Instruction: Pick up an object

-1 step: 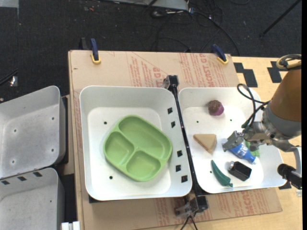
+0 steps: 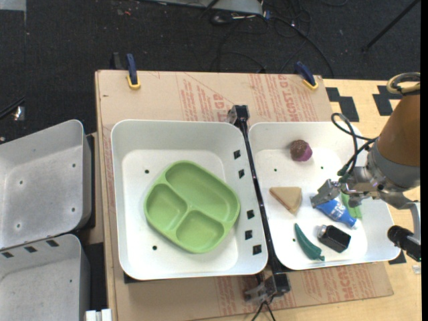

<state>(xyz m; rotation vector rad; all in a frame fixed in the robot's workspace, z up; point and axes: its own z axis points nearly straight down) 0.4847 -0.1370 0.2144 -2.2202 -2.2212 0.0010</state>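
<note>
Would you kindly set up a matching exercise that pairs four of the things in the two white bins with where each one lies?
Things:
1. light green sectioned plastic plate
2. small round purple object
3. tan wedge-shaped piece
4. small black rectangular block

Places:
A. right bin, near its front edge, beside the dark green curved piece
B. right bin, toward its far side
C. left bin, in the middle
D. right bin, close to the divider between the bins

Pairs: 1-C, 2-B, 3-D, 4-A
</note>
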